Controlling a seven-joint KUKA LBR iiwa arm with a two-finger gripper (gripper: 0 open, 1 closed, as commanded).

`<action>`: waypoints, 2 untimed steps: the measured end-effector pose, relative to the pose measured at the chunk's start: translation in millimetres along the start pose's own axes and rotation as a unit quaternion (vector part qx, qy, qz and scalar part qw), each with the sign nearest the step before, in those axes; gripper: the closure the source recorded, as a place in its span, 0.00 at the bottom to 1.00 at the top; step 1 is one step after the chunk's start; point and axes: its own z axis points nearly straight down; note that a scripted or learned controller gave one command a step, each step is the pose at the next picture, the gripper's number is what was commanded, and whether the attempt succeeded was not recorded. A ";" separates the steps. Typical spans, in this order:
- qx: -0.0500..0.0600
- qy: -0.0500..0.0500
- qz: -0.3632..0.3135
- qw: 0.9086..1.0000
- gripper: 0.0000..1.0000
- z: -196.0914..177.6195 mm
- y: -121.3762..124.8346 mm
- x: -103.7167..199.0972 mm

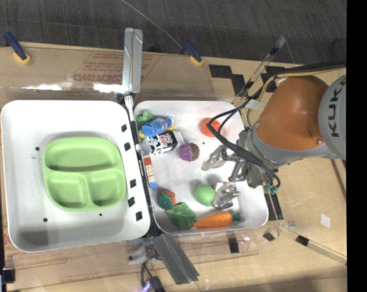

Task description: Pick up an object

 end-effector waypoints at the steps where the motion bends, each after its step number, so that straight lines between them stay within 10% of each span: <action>1: 0.000 -0.003 -0.038 0.999 0.00 99.5 11.5 9.8; 2: 0.001 -0.003 -0.043 0.999 1.00 89.4 13.0 8.4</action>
